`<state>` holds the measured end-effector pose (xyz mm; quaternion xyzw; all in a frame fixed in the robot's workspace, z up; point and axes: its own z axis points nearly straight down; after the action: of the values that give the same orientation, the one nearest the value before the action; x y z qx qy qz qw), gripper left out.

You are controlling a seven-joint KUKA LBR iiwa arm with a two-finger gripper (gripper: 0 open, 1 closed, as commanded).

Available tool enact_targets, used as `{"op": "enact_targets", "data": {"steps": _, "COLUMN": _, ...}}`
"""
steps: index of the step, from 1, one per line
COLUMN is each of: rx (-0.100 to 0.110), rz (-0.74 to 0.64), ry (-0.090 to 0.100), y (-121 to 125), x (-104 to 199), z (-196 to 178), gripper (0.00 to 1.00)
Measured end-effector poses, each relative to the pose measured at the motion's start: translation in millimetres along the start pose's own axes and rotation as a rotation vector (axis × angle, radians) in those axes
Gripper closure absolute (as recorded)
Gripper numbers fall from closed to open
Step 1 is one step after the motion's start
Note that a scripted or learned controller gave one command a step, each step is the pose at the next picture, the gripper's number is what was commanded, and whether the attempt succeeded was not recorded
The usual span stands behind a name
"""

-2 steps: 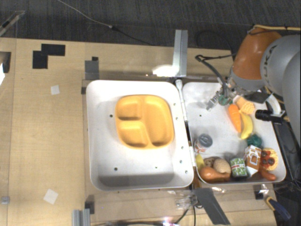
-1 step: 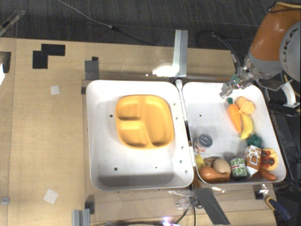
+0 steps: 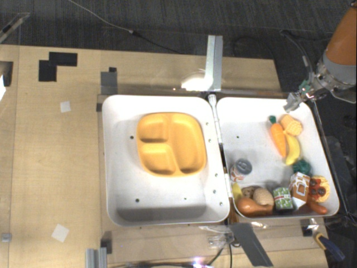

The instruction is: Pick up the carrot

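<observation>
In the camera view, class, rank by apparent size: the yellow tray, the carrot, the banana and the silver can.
1. Yellow tray, by far the largest.
2. Carrot and banana: look about alike, so unranked.
3. Silver can, the smallest.

Open bin floor lies left of the carrot point(image 3: 278, 138); a banana point(image 3: 292, 148) touches its right.

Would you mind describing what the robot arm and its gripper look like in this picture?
At the camera view's upper right, the robot arm shows a broad orange band above a grey wrist ring. Below it sits the small grey metallic two-finger gripper, compact and angular, with thin dark cables running along the wrist and small green and red specks on its body. No printed markings are legible.
</observation>
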<state>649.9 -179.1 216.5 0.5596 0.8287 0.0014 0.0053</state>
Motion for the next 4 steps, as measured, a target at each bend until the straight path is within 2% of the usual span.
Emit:
{"op": "enact_targets", "data": {"steps": 1, "rx": 0.011, "rz": 0.397, "ry": 0.007, "y": -31.2, "x": 38.3, "z": 116.5, "gripper": 1.00}}
{"op": "enact_targets", "data": {"steps": 2, "rx": -0.003, "rz": 0.241, "ry": -0.001, "y": -119.5, "x": 72.9, "z": 124.6, "gripper": 1.00}}
{"op": "enact_targets", "data": {"steps": 3, "rx": 0.004, "rz": 0.598, "ry": 0.002, "y": -73.4, "x": 24.6, "z": 115.1, "gripper": 1.00}}
{"op": "enact_targets", "data": {"steps": 4, "rx": 0.003, "rz": 0.995, "ry": 0.001, "y": -28.2, "x": 2.0, "z": 128.9, "gripper": 1.00}}
